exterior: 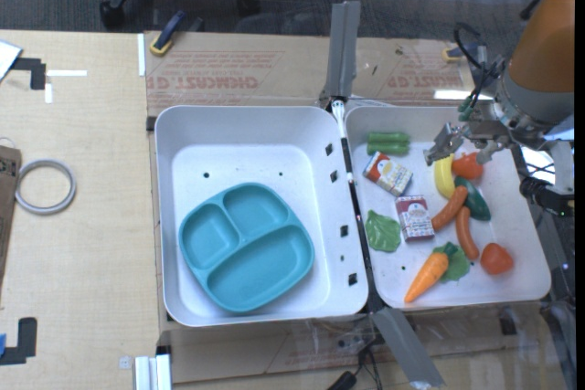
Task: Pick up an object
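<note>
Hand (464,140) sits low over the right bin (530,288), upper-right part, arm (547,41) coming in from the right. Fingers look spread, nothing between them; one tip is just above the banana (443,177), the other by a tomato (468,166).

Right bin contents: green pepper (388,142) near the top w/ a small carton (388,174) below it; red box (415,218) mid-bin, touching a lettuce leaf (384,232) on its left. Two sausages (450,208) (466,235) lie slanted near centre-right, a dark green veg (477,202) beside them. Carrot (426,275) lies diagonal at the bottom, leafy end up-right. 2nd tomato (496,258) at lower right.

Left bin (169,196) holds a blue divided plate (247,245), 3 compartments, tilted diagonally.

On the tabletop (82,279), far left: tape roll (43,185), well apart from both bins.
</note>
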Action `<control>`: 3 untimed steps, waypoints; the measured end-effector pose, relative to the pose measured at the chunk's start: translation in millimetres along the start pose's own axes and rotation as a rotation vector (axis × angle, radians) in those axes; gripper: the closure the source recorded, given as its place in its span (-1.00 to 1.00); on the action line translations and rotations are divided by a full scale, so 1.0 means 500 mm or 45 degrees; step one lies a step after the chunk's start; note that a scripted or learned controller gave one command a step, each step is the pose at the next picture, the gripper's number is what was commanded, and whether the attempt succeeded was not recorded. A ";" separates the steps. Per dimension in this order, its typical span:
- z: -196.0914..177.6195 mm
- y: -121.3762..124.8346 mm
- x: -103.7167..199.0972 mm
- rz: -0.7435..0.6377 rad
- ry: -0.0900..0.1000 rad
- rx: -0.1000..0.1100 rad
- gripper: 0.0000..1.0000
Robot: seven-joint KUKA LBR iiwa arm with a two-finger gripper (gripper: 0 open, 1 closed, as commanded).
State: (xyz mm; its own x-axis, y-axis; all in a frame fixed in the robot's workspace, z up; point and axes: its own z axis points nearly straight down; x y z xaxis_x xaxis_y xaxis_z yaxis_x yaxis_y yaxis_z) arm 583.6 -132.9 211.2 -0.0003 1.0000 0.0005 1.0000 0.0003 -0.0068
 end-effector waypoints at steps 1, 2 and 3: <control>0.241 0.022 -0.060 -0.041 -0.001 -0.005 -1.00; 0.227 0.019 -0.062 -0.036 0.001 0.001 1.00; 0.003 -0.103 0.151 -0.126 -0.001 -0.001 1.00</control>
